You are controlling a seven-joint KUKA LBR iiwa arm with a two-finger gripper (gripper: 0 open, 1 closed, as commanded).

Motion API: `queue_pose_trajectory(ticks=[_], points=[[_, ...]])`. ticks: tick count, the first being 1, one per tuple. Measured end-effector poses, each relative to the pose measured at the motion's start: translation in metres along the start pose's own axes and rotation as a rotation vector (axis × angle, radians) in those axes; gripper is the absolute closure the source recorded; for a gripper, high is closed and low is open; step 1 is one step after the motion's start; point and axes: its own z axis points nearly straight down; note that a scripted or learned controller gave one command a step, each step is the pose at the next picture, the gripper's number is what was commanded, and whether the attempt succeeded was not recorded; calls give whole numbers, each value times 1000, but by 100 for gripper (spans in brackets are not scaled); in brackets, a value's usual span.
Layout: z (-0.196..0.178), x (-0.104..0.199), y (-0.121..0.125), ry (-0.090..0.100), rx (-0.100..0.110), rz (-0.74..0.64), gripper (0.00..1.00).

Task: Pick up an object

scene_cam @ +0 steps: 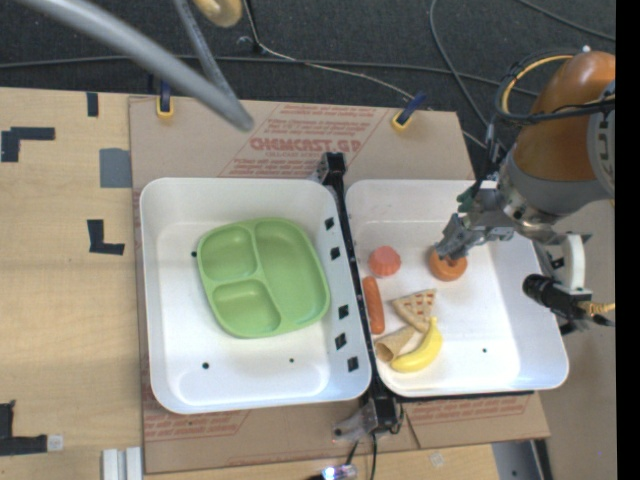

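The grey claw sits low in the right-hand white bin, right over a small round orange object and touching it. How it stands, open or closed, I cannot tell from here. Nearby lie a yellow plastic banana and a tan pizza-slice wedge.

We read red print on cardboard sheet under bins: large line looks like "CHEMCAST GP", partly hidden by divider. Smaller red lines above and below too blurred for us to read.

Wooden bench, brown cardboard sheet on it, two white bins side by side atop the sheet
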Motion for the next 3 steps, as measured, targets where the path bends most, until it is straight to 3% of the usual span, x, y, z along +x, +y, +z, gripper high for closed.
queue_pose_trajectory(ticks=[1,3], points=[[4,53,-5,0,-1,-1,100],[-4,152,-40,0,0,-2,100]])
